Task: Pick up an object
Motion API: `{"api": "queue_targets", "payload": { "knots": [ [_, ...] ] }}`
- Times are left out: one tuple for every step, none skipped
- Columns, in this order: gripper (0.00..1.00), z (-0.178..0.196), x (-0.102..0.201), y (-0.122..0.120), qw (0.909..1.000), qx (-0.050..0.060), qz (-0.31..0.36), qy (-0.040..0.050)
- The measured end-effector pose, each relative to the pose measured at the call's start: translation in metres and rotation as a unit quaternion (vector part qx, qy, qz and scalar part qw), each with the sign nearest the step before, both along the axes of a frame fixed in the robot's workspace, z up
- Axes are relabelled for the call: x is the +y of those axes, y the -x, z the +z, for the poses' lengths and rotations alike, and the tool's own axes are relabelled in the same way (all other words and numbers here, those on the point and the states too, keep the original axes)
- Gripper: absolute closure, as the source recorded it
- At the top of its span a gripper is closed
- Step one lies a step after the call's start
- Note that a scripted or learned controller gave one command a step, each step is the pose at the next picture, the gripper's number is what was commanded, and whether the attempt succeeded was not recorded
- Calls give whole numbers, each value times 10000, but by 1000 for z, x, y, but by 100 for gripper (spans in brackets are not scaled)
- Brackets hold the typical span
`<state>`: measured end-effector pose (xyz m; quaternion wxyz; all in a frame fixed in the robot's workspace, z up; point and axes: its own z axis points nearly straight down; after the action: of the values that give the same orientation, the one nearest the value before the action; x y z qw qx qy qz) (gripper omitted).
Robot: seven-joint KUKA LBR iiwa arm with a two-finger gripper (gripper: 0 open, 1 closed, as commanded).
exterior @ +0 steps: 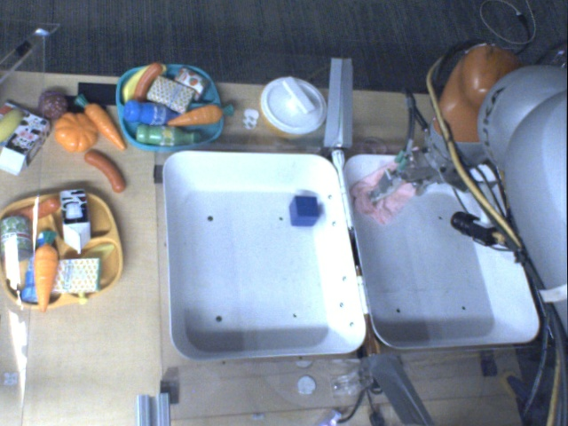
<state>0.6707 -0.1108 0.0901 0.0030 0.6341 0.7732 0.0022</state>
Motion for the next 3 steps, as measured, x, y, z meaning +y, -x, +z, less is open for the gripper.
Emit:
{"api": "queue_targets", "payload": {
  "knots": [
    [0,0,5,3,9965,52,827,59],
    [100,12,10,0,9963,25,863,36],
    [0,11,11,1,9962,35,868,26]
  ]
}}
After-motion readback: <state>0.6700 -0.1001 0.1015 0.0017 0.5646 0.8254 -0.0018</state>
